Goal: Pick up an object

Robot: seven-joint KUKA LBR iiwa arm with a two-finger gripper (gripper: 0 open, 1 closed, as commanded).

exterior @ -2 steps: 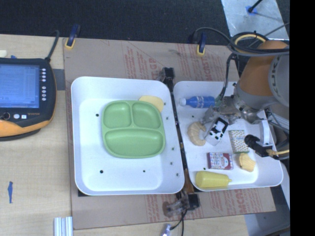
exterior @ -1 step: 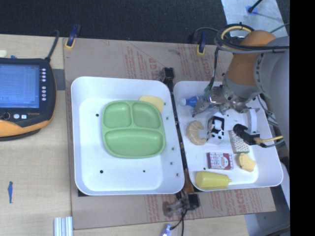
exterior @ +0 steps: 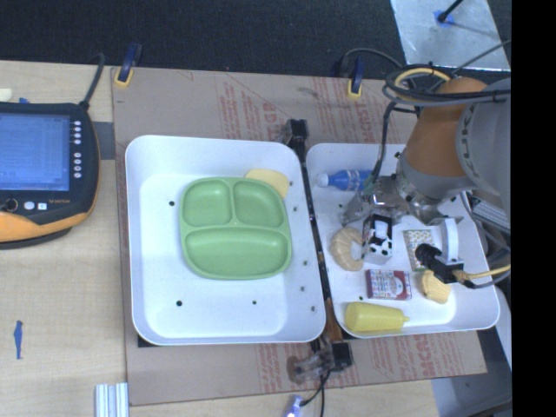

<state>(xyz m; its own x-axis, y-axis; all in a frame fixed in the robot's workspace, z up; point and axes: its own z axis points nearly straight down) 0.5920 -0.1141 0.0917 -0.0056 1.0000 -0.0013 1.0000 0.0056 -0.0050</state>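
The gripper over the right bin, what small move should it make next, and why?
Probably a short descent. The gripper hovers just above the black-and-white cow toy in the right bin, with nothing visibly between its fingers, so lowering onto that toy seems the nearest way to a grasp.

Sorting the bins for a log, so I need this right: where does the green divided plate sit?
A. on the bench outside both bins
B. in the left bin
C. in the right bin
B: the green divided plate lies flat inside the left bin, beside a pale yellow piece at its far corner.
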